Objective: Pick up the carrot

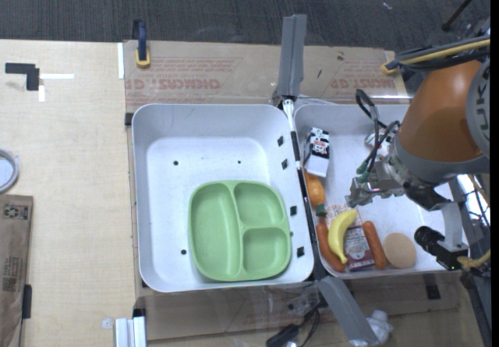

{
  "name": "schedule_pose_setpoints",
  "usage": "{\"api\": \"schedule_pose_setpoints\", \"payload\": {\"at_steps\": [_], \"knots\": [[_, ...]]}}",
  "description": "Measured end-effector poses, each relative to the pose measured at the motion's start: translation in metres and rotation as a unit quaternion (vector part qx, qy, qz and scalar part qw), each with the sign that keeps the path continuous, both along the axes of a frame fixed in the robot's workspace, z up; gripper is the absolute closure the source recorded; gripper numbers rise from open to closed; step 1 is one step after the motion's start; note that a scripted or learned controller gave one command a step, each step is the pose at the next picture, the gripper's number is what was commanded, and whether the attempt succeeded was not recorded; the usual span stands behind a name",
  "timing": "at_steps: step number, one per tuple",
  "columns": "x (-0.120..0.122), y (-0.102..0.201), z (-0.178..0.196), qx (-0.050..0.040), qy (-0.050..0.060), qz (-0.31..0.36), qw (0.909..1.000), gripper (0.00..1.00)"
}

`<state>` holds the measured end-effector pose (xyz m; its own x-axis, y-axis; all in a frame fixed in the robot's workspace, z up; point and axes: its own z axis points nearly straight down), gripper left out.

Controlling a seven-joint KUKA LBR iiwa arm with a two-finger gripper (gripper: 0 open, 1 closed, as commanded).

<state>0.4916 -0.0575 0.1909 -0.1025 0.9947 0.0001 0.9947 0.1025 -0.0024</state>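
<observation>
Lying orange and slim, carrot (328,247) hugs banana (340,232).

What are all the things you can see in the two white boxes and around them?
Shallow white plastic bins: 2, white, side by side on bench.
Green divided plate: 1, green, left bin.
Orange carrot: 1, orange, right bin, left of banana.
Yellow banana: 1, yellow, right bin.
Orange sausage-shaped toy: 1, orange, right of banana.
Tan egg-shaped object: 1, tan, right bin's front.
Small black-and-white carton: 1, right bin's back.
Round orange fruit: 1, orange, right bin's left wall.
Gripper: 1, grey, above right bin.
</observation>
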Motion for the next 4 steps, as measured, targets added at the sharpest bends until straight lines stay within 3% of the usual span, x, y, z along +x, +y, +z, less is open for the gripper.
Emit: {"api": "schedule_pose_setpoints", "payload": {"at_steps": [1, 2, 3, 4], "knots": [[-0.013, 0.030, 0.077, -0.0005, -0.001, 0.048, 0.9988, 1.00], [-0.014, 0.060, 0.050, -0.0013, 0.002, -0.178, 0.9840, 1.00], [-0.014, 0.098, 0.082, -0.0020, 0.000, -0.232, 0.9727, 1.00], [0.016, 0.092, 0.035, -0.0032, 0.001, -0.436, 0.9000, 1.00]]}}
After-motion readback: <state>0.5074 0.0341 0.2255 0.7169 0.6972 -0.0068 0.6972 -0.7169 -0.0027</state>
